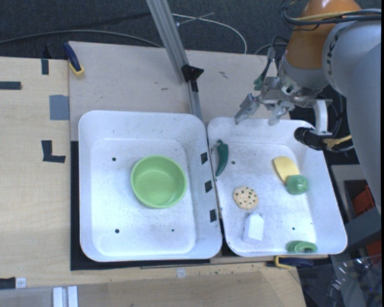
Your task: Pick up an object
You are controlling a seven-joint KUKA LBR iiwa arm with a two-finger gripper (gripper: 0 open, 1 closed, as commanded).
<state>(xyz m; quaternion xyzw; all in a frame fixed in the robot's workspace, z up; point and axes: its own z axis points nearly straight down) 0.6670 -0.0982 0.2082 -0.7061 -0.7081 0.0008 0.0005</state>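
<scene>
The claw (pixel 261 110) hangs spread and empty over the right bin's (pixel 326 171) upper edge, above the cookie (pixel 245 197).

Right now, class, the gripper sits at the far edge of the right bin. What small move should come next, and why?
Probably bring the gripper forward and down over the yellow block. The gripper hangs above the right bin's far rim with nothing between its fingers, and that block looks like the closest item with open space around its near side.
</scene>
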